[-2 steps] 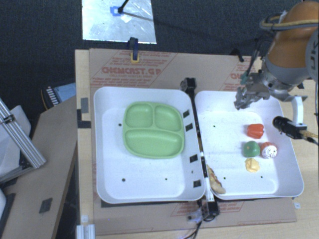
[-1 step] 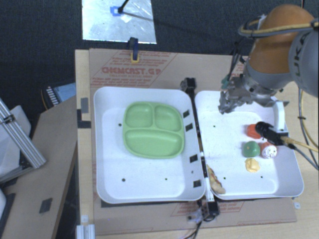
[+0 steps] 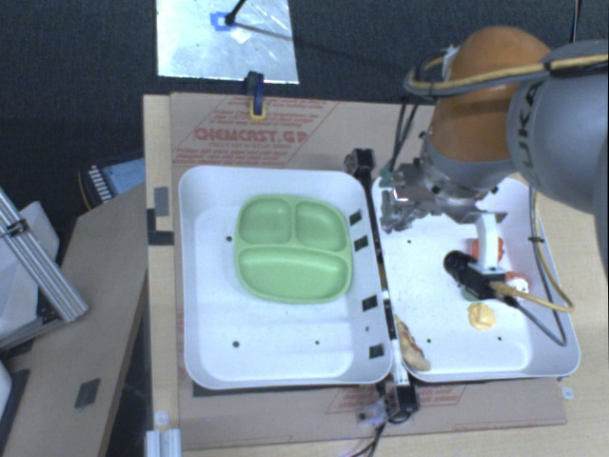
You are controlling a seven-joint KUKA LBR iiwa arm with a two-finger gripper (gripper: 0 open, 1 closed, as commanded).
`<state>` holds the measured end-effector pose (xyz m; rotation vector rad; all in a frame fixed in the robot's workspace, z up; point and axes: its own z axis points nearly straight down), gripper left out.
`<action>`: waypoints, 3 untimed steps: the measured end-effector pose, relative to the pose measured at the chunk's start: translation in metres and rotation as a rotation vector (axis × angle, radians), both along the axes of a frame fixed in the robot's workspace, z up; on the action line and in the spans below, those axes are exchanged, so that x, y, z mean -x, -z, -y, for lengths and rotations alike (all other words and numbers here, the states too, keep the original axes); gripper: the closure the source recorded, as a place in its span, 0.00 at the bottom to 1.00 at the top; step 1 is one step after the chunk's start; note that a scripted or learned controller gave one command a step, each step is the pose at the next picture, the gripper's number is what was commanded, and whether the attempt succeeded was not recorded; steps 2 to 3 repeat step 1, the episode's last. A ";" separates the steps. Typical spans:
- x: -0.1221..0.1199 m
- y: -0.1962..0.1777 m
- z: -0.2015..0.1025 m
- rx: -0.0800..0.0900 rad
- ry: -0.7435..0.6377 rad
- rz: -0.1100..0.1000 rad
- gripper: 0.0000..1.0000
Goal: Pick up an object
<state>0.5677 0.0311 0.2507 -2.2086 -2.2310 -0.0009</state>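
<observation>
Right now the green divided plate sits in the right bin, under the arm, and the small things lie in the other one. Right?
Not quite: the camera view shows the green divided plate in the left bin; the arm is over the right one.

Left bin (image 3: 205,284): smooth white plastic, faint sheen | divided plate (image 3: 290,250): pale green plastic, matt | right bin (image 3: 533,350): same white plastic | board (image 3: 285,127) beneath: tan printed cardboard, matt | arm (image 3: 533,93): grey and orange glossy casing | claw (image 3: 400,203): bare metal, reflective | backdrop (image 3: 76,46): dark coarse cloth | foil sheet (image 3: 226,25): crinkled, shiny.
</observation>
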 end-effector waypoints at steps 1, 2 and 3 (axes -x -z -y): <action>0.014 0.014 -0.061 -0.001 -0.001 0.001 1.00; 0.014 0.014 -0.061 -0.001 -0.001 0.001 1.00; 0.014 0.014 -0.061 -0.001 -0.001 0.001 1.00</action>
